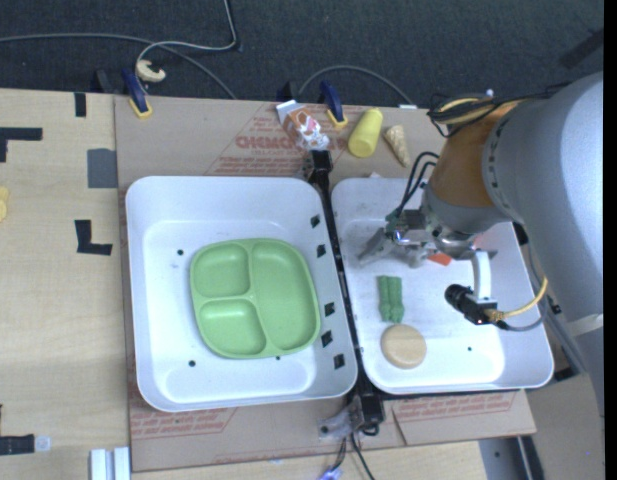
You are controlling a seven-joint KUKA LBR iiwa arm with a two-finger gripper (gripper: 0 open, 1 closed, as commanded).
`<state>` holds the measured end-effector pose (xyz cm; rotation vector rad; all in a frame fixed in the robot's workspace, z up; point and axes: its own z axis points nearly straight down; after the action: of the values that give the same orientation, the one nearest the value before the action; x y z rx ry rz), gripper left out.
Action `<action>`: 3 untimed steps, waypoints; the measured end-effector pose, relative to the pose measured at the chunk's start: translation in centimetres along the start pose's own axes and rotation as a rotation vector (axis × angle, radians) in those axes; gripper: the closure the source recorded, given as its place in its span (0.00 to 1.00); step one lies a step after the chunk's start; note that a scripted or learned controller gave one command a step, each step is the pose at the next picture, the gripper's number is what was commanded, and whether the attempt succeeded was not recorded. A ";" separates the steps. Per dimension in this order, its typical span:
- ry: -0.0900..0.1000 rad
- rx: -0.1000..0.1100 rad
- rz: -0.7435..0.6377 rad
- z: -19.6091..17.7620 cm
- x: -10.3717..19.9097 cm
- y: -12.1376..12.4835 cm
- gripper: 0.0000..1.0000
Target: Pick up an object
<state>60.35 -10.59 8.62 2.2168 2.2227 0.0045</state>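
My gripper (400,252) hangs over the upper middle of the right bin (518,368), open, with nothing visible between its fingers. One finger (368,252) points left toward the divider. A green oblong object (390,298) lies just below the gripper, apart from it. A round tan object (403,347) rests nearer the bin's front edge. A small orange-red piece (439,259) peeks out from under the gripper's right side, mostly hidden. The left bin (158,208) holds a green divided plate (255,296).
Behind the bins on the cardboard lie a yellow object (365,133), a tan cone (398,144) and a small wrapped packet (302,123). A black cable connector (466,302) hangs by the wrist. The arm covers the right bin's right side.
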 end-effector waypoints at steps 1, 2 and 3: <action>-0.002 -0.001 0.002 0.0 0.6 -4.5 0.00; -0.003 -0.004 0.001 -0.1 0.8 -6.3 0.00; -0.004 -0.004 0.002 -1.0 0.8 -6.3 1.00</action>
<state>54.07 -9.81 9.62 2.2150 2.2169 0.0041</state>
